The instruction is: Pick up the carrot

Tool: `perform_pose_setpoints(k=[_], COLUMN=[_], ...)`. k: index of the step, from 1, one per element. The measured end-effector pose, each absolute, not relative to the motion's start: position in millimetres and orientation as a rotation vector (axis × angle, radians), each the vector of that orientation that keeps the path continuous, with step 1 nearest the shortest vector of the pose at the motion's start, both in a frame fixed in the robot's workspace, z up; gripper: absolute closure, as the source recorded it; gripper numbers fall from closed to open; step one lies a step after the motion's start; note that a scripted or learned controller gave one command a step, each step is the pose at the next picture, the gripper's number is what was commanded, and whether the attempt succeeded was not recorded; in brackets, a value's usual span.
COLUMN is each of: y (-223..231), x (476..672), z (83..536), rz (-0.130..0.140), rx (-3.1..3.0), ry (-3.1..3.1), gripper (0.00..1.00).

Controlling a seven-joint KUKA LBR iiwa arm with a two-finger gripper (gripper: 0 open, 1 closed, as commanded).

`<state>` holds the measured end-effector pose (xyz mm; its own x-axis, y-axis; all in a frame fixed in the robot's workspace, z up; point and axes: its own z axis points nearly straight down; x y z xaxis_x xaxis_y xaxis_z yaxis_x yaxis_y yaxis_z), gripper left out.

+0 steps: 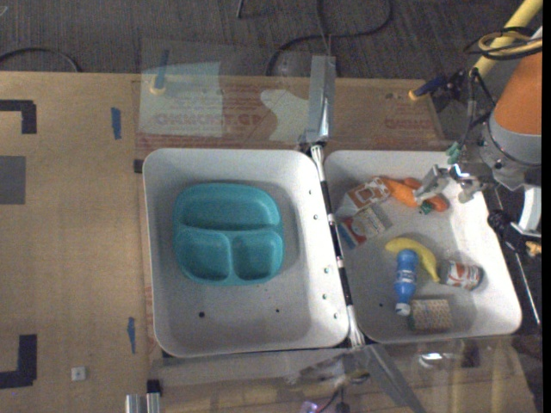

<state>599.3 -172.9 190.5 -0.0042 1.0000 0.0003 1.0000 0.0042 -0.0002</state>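
The carrot (401, 190) is orange and lies near the back of the right bin (491, 239), pointing left to right. My gripper (448, 188) hangs over its right end, coming in from the right. Its jaws stand open; one finger (428, 191) covers part of the carrot, so a small orange tip shows again just right of that finger. Nothing is lifted: the carrot rests on the bin floor.
A brown snack packet (369, 194) touches the carrot's left end, with another packet (365, 224) below it. A banana (413, 253), blue bottle (405, 282), red can (461, 274) and brown block (430, 314) lie nearer the front. The left bin holds a teal divided plate (228, 232).
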Motion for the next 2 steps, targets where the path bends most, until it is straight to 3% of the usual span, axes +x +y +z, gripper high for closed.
perform_pose_setpoints(k=[1, 2], y=[-164.4, -129.5], x=[651.0, 627.1], z=[107.8, 88.0], rz=[-0.012, -0.005], rx=[-2.090, -1.940], ry=[-2.366, -2.479], gripper=[0.00, 0.00])
